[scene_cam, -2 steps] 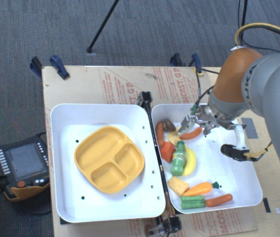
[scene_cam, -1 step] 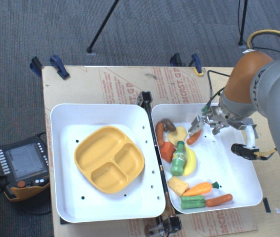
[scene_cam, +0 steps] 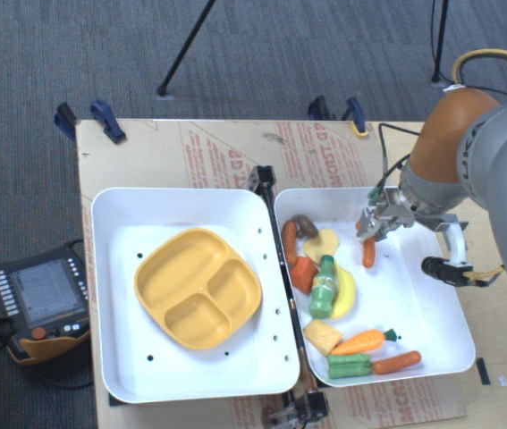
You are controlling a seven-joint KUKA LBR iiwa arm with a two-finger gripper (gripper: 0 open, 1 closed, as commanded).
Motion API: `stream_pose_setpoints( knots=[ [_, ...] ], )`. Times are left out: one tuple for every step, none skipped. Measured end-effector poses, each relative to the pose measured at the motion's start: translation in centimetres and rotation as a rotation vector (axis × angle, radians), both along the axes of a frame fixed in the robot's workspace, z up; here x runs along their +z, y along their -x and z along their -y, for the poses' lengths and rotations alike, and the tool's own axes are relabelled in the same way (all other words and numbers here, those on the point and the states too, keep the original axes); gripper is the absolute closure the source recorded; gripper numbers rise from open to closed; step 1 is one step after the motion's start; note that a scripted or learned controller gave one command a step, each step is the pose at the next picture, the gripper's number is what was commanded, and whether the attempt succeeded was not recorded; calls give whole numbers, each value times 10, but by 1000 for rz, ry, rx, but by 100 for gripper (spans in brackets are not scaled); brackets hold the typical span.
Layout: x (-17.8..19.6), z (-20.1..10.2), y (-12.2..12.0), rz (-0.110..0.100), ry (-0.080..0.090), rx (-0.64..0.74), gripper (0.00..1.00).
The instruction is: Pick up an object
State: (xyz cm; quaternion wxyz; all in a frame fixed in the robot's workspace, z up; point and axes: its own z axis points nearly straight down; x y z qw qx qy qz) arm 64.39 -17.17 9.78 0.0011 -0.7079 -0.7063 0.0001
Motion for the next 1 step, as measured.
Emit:
stream_pose_setpoints(
  knots=[
    [92, -34, 84, 2, 0, 2, 100]
  ],
)
